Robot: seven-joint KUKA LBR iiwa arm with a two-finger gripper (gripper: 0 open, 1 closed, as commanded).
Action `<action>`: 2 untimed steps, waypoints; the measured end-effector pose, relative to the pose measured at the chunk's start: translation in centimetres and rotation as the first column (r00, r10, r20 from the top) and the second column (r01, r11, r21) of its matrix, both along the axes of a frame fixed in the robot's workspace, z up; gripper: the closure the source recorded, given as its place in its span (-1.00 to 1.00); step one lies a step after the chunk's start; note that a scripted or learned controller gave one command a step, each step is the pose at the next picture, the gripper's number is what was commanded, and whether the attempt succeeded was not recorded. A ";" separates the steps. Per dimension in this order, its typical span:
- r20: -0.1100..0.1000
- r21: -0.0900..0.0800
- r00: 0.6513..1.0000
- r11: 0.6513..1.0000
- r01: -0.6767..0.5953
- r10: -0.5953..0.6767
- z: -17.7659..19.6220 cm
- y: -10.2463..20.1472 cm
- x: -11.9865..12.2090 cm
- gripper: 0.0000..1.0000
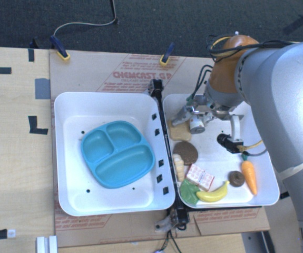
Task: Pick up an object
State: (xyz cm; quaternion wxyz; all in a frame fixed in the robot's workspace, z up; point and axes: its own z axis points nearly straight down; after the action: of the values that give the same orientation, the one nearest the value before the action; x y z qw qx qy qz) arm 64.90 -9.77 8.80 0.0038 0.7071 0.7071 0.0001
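Directly beneath the tool (193, 121) lies a tan slice (180, 133).

A sky-blue divided plate (118, 153) is showing against the white left bin (67, 141), well away from the silver-grey jaws. Just below the jaws a tan slice (180, 133) and a dark brown disc (186, 153) are lying; farther off, a red-and-white patterned packet (200, 176), yellow banana (214, 193), green leaf (188, 193) and orange carrot (249, 177) are showing.
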 end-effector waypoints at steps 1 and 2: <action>0.001 0.001 1.000 1.000 0.000 0.000 0.0 0.2 2.1 -1.00; 0.000 0.001 1.000 1.000 -0.001 0.001 0.0 0.2 2.1 -1.00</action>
State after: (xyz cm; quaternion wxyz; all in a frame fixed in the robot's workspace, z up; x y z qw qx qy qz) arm 67.00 -9.60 8.82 0.0037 0.7069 0.7073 0.0004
